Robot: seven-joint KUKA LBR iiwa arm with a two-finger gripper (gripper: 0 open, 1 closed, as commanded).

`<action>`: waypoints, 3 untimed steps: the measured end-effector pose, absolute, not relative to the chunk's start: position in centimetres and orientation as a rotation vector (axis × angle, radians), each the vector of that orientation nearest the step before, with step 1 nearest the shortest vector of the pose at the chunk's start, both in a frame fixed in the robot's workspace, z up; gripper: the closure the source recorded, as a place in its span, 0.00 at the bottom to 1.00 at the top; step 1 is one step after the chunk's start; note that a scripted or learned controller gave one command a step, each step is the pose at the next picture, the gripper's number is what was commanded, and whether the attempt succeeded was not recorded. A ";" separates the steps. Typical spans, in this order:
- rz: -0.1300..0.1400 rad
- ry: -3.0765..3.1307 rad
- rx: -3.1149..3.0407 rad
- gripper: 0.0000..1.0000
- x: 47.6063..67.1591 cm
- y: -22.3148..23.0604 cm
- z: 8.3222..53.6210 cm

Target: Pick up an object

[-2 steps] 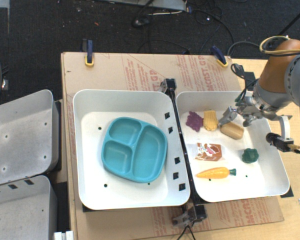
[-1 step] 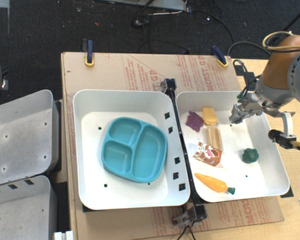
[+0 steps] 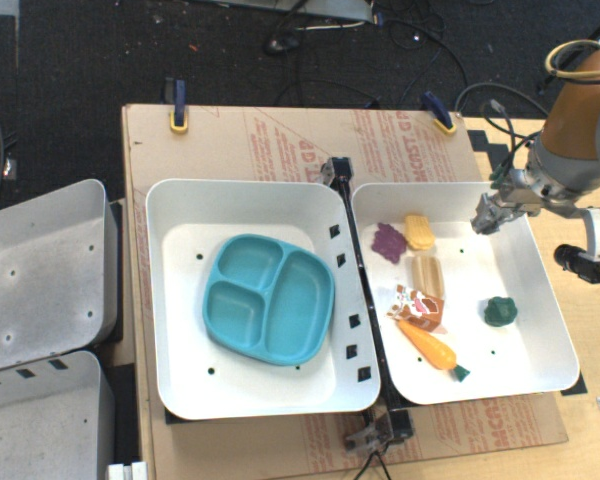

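Nearest, an orange carrot lies loose in the right bin, a likely pick: tapered, smooth, green-tipped. Just beyond sit a printed packet, a green lump, a tan block, a purple piece and a yellow piece. Farther back, the hand hovers over the bin's far right; whether it is spread I cannot tell.

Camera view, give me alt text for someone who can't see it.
A grey robot arm's claw hovers over the right bin, which holds a carrot, a purple toy, a yellow piece and a green lump. The left bin holds a teal divided plate.
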State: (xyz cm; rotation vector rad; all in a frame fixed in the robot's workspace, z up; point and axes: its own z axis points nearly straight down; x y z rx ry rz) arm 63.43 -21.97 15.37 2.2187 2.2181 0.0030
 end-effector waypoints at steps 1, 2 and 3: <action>0.003 2.222 2.215 1.00 63.9 -21.3 21.3; 0.003 2.222 2.215 1.00 64.6 -21.8 26.0; -0.001 2.227 2.217 1.00 64.4 -17.0 24.8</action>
